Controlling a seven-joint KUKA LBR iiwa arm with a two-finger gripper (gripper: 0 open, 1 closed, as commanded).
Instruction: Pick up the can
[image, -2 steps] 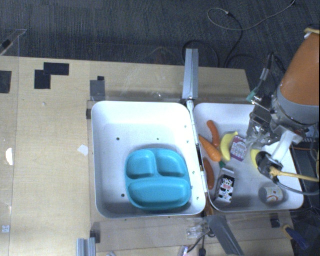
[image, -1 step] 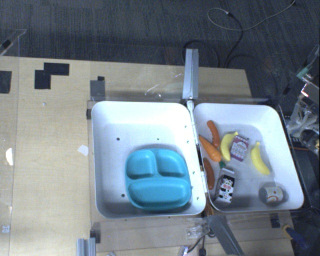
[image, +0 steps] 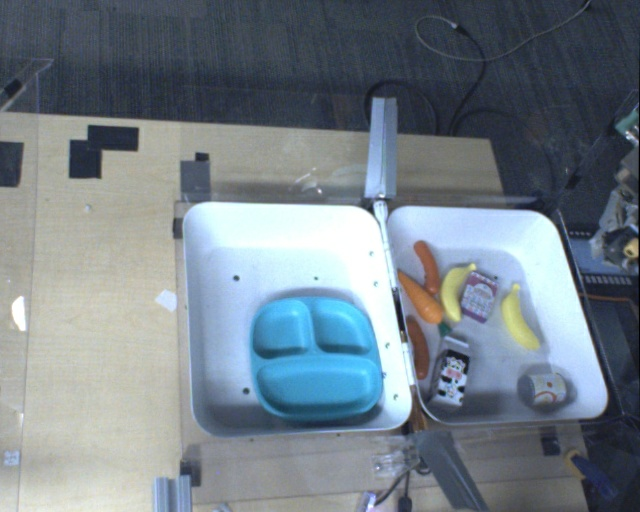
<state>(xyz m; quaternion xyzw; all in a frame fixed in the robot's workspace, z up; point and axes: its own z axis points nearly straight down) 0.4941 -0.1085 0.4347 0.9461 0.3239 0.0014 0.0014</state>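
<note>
Two shallow white bins sit side by side on a pale wooden desk, seen from above at a slant. The left bin holds a turquoise divided plate, lying flat toward its front. The right bin carries the clutter: the can, grey and lying on its side, rests in the front right corner, well apart from the other items. Near the divider lie an orange carrot, a sausage behind it and a second sausage in front. A yellow pepper touches a small purple-and-white packet (its print too small to read), with a banana just beside that. A black-and-white carton lies at the front, left of the can. A metal post rises behind the seam between the bins. The gripper's state cannot be told from this frame.
</note>
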